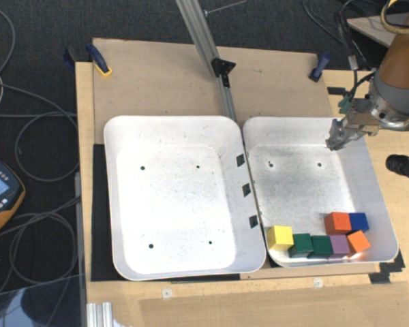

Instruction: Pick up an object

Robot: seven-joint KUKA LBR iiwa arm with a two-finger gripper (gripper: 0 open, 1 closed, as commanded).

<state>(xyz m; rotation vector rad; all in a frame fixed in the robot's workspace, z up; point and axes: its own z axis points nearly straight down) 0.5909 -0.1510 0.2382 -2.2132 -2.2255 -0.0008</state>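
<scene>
The gripper [337, 140] is seen at the far right corner of the right bin [296, 165], hanging from the grey wrist below the orange band of the arm [395, 73], which enters from the right. How the tool is set, open or closed, cannot be told, since its tip is small and dark against the bin wall; nothing is seen to be carried by it. The blocks are well apart from it, gathered along the near edge of the same bin toward its near right corner. A yellow block [281, 236] is placed at the left end of the cluster, with a dark green block [300, 244] just beside it and a second green block [321, 245] next to that. A purple block [339, 244] is set further right, touching an orange block [358, 241] at the right end. Behind these, a red-orange block [339, 221] and a blue block [358, 221] are seen side by side. The left bin [174, 196] lies beside the right one, with black clips along the shared edge. Both bins are borne by a wooden board [191, 73], clamped at its far corners with blue clamps [99, 60], and a grey metal pole [201, 29] slants across its far side.
</scene>
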